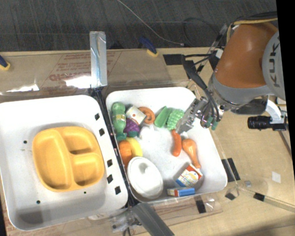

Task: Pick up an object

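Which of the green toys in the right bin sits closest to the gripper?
The bumpy light-green toy, right beside the gripper; the smoother green one lies left of it.

Grey arm (239, 92), orange band (243, 55), black cables (196, 62)

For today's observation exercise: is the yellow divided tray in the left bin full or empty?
Empty. The yellow tray lies flat in the left bin, and all its compartments show bare yellow plastic.

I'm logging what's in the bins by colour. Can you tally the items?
Green: 3, a plastic cucumber and two ridged pieces
Orange: 3, a carrot, a drumstick, a round piece
White: 1, a bowl
Yellow: 1, a divided tray
Total: 8; the other items are multicoloured or unclear.
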{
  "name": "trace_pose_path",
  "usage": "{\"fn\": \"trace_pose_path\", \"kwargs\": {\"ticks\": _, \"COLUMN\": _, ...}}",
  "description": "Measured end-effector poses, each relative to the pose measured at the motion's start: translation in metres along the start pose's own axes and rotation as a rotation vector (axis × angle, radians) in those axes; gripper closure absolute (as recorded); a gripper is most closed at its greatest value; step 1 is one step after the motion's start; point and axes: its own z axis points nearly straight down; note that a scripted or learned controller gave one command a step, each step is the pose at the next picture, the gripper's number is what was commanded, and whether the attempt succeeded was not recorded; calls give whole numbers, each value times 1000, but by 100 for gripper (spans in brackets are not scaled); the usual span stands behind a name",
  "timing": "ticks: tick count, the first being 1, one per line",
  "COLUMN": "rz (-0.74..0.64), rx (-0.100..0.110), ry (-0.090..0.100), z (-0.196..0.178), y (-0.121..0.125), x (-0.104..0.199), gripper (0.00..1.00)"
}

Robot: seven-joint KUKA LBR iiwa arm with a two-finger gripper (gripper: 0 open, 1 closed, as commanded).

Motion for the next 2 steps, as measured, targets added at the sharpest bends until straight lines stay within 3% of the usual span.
{"fn": "trace_pose_path", "kwargs": {"ticks": 1, "rz": 110, "rx": 5, "ry": 10, "z": 61, "y": -19, "x": 55, "gripper": 100}}
{"fn": "trace_pose_path", "kwargs": {"ticks": 2, "rz": 172, "rx": 0, "ry": 3, "z": -14, "y": 41, "x": 38, "gripper": 100}}
